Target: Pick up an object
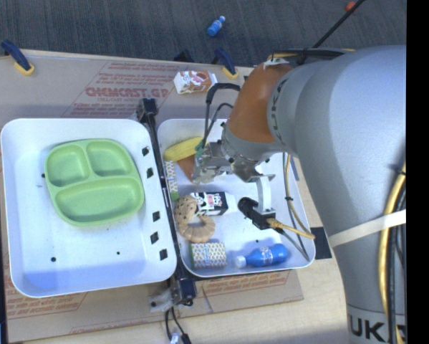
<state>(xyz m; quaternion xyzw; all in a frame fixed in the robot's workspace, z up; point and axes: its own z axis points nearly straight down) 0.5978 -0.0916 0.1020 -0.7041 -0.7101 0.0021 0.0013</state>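
In the right bin, the gripper, its grasp impossible to judge, hung beside a banana lying left-to-right at the far end, with a cookie and blue bottle nearer.

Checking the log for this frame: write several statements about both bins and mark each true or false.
1. The green plate lies in the left bin. True.
2. The blue bottle lies in the left bin. False: it lies in the right bin, near its front edge.
3. The banana lies in the right bin. True.
4. The arm reaches over the left bin. False: it is over the right bin.
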